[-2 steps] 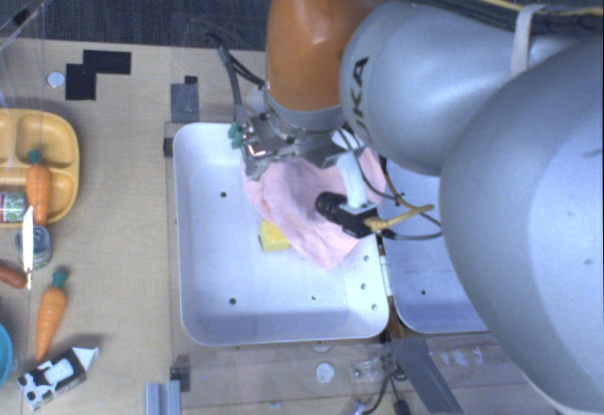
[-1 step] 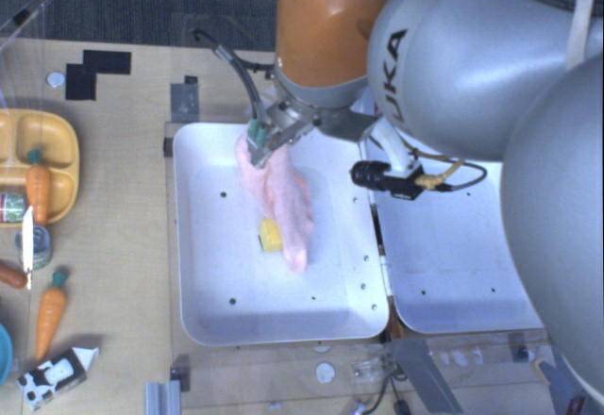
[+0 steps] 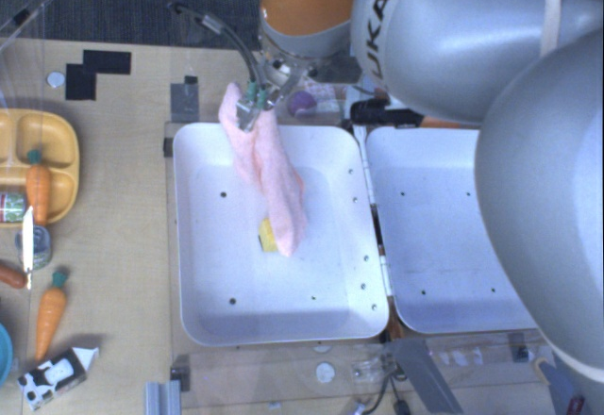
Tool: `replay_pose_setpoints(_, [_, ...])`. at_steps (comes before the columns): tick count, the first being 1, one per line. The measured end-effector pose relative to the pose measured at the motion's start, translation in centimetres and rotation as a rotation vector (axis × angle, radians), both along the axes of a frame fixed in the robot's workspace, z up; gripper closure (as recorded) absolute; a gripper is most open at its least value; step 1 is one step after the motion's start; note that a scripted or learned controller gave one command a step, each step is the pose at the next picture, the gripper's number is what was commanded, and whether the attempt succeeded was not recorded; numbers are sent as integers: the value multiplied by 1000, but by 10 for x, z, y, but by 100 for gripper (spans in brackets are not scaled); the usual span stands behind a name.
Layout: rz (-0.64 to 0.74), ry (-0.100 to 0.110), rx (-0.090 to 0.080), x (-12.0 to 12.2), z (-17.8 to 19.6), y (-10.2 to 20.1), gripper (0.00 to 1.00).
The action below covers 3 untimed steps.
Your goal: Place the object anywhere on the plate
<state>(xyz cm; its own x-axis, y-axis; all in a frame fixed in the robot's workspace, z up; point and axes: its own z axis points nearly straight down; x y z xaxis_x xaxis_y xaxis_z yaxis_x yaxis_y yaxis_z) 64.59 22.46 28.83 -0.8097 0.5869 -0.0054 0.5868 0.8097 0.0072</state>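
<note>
A pink cloth hangs from my gripper, which is shut on the cloth's top end above the far edge of the left bin. The cloth's lower end trails down to the middle of the bin floor, where a small yellow piece peeks out beside it. The yellow divided plate lies on the bench at the far left, well away from the gripper, with a carrot in one compartment.
The right bin adjoins the left one. A purple object sits behind the bins. On the bench at left lie a second carrot, a can, a cow-patterned carton and black blocks.
</note>
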Motion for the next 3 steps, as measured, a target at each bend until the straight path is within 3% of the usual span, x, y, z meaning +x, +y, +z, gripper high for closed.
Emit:
replay_pose_setpoints(1, [-136, 1, 1, 1, -1, -58, 100])
replay_pose_setpoints(2, [-376, -3, 2, 15, 56, -169, 100])
replay_pose_setpoints(3, [-519, 6, 2, -10, -45, -78, 100])
